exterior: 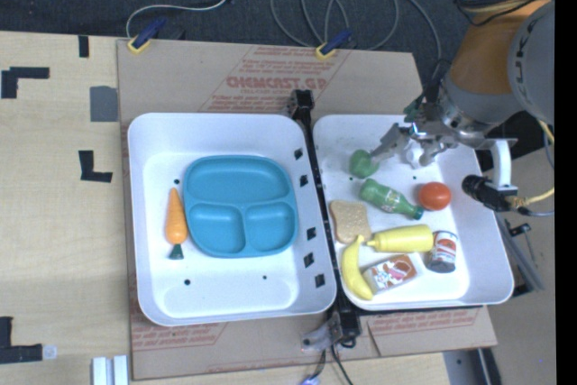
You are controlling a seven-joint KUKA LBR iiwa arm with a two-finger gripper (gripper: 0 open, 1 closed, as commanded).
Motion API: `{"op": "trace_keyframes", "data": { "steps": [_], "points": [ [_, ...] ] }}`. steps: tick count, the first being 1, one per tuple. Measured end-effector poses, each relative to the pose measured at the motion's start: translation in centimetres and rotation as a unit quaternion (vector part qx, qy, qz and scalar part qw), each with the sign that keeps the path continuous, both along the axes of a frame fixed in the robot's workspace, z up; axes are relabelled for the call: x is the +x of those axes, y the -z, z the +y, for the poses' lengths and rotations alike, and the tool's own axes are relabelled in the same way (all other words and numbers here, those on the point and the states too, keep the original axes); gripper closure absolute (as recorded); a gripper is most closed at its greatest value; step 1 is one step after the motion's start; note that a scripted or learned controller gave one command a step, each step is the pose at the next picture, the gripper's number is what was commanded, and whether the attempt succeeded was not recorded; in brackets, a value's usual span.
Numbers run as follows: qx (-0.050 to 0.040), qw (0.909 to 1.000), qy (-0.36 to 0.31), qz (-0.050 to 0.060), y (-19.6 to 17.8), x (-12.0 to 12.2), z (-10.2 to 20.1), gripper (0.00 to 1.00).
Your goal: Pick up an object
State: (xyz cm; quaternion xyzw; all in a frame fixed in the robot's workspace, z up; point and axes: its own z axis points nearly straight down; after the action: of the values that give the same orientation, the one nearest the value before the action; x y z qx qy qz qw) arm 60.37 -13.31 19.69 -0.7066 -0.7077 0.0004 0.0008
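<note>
So we've got two white bins sitting side by side on a cardboard sheet (270,72) laid over the surface. The left bin (149,284) has a blue divided plate (239,205) in the middle and a toy carrot (175,219) lying just beside the plate's left edge, not on it.

The right bin (491,279) is where all the clutter is. Near the top left of it there's a small green round thing (362,163), and below that a green bottle (389,197) lying on its side, tilted. A red tomato-looking ball (435,195) sits just right of the bottle's end. Lower down we see a slice of bread (349,219), a yellow mustard bottle (401,239) lying flat, a banana (353,272) curving along the bin's left side, a red and white packet (392,273) next to the banana, and a small can (441,252) to the right of the mustard.

The arm (505,41) comes in from the right, and its gripper (416,142) hangs over the upper part of the right bin, a bit right of the green round thing. Honestly, we can't tell what the gripper is doing from this angle, and we see nothing in it. All the objects are lying in the bins.
</note>
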Motion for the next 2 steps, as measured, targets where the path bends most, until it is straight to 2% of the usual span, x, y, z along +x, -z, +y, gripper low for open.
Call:
{"op": "trace_keyframes", "data": {
  "steps": [1,2],
  "points": [
    [-0.0007,1.0,0.0,-0.003,11.1,4.4,2.3,0.0],
    [-0.0005,1.0,0.0,-0.002,11.1,6.5,2.3,0.0]
  ]
}}
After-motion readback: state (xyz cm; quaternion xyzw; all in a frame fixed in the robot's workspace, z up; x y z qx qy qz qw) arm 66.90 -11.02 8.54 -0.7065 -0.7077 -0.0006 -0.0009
